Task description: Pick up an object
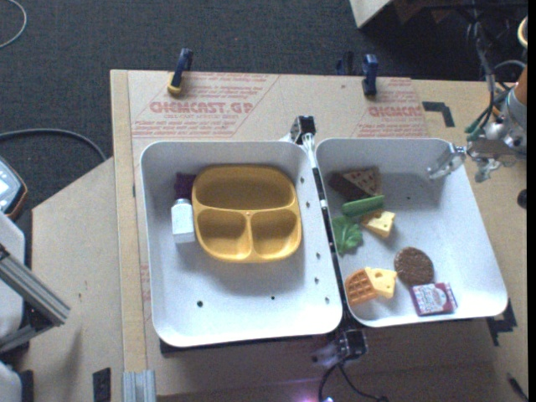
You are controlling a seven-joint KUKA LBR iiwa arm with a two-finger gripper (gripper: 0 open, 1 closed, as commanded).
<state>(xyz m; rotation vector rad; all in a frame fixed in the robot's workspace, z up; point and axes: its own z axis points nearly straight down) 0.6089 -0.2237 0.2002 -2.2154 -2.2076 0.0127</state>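
Observation:
My gripper (471,156) hangs over the far right corner of the right bin (469,216), above bare bin floor and apart from every item. The right bin holds a brown wedge (358,179), a green pod (363,205), a small cheese wedge (382,223), a green leafy piece (347,235), a waffle (361,286) with a cheese piece (384,281) against it, a round brown cookie (414,265) and a red packet (433,298). Nothing shows in the gripper.
The left bin (167,291) holds a yellow divided plate (246,212), a white bottle (182,219) beside it and a dark purple item (184,181) behind the bottle. Blue clamps (369,72) grip the board's far edge. The bins' shared wall (322,216) runs down the middle.

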